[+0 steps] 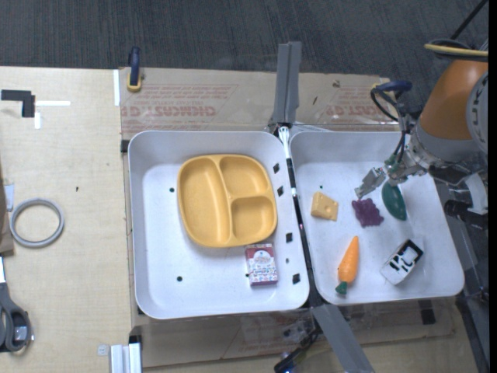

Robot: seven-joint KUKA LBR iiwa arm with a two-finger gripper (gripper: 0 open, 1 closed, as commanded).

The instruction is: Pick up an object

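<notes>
Object to be picked up: none yet chosen or held, as far as could be judged.
Right bin (435,290), near edge: white box with black marks (402,261); carrot (349,261) lying just left of it.
Right bin, middle: cheese wedge (324,207); purple grape bunch (367,212); green piece (394,201) just right of the grapes.
Gripper (378,180): low over the bin, just above the grapes and green piece. Jaws appeared spread, nothing pinched between them.
Left bin (147,239): small printed carton (262,266) near; yellow divided plate (227,200) beyond it.
Progress: approach made; closing and lifting remained.
</notes>
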